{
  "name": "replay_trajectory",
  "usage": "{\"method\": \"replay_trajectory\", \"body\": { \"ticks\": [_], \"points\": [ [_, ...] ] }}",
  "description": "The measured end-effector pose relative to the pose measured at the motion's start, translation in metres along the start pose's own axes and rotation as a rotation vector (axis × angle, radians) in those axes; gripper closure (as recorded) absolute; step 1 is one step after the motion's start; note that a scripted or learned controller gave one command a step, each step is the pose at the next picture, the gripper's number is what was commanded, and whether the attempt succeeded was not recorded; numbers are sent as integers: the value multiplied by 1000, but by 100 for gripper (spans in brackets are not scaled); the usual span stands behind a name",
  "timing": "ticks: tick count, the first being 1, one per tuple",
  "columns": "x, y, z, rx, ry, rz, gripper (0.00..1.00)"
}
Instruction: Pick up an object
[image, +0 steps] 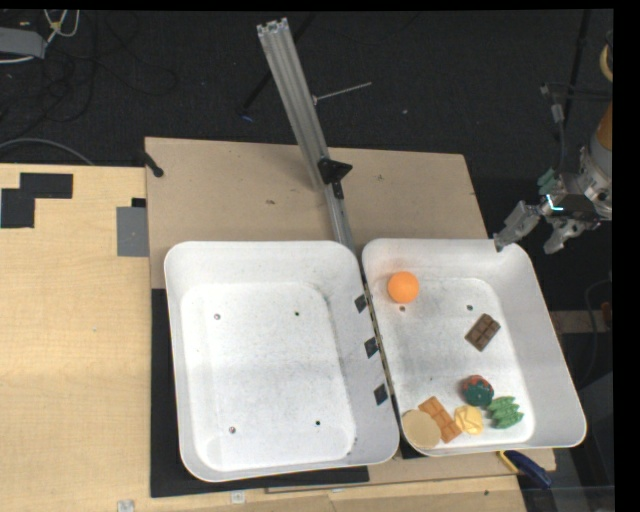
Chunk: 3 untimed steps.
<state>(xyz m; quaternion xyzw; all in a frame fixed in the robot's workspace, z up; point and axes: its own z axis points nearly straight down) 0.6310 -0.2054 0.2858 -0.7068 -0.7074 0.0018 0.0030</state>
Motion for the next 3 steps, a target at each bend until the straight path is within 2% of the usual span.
{"method": "replay_trajectory", "body": {
  "ticks": [1, 3],
  "points": [
    [0, 1, -3, -4, -2, -3, 0],
    [-7, 10, 110, 0, 0, 1, 0]
  ]
}}
